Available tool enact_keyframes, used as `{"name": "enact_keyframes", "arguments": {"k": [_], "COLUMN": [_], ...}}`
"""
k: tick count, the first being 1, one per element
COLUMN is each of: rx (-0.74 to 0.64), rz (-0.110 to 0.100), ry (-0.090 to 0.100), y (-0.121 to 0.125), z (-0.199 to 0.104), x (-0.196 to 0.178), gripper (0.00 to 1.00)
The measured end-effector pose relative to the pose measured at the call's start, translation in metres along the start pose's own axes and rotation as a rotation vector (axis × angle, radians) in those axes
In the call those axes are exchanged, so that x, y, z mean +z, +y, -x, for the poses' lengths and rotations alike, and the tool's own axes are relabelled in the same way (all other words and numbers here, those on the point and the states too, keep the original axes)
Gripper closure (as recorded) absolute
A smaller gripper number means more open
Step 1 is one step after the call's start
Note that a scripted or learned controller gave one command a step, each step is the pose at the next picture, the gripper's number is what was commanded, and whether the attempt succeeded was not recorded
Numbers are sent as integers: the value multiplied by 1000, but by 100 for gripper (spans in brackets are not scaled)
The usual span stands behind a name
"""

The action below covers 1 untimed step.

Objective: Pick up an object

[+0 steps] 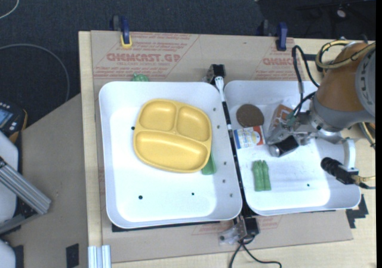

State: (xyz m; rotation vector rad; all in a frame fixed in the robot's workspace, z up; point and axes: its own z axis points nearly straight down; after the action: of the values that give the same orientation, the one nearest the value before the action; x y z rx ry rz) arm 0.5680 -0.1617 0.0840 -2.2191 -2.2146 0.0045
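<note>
Two shallow white plastic bins side by side on a board-topped bench. In the left bin (119,195), a yellow three-compartment plastic plate (173,135), with a small green piece (208,165) peeking out from under its lower right edge. In the right bin (286,201), a round brown disc (249,115) near the upper left, a small flat white packet with blue and red print (248,138) just below it, and a green ridged oblong object (261,175) lower down, apart from the others. Grey arm with orange band (343,82) reaching in from the right, its two-finger gripper (285,143) low over the right bin's middle, just right of the packet. Cannot tell its state. Nothing visibly held.
</note>
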Motion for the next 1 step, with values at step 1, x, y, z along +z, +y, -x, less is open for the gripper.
{"name": "enact_keyframes", "arguments": {"k": [1], "rx": [0], "rz": [8], "ry": [-3], "y": [3], "z": [0], "x": [-12], "gripper": [100]}}
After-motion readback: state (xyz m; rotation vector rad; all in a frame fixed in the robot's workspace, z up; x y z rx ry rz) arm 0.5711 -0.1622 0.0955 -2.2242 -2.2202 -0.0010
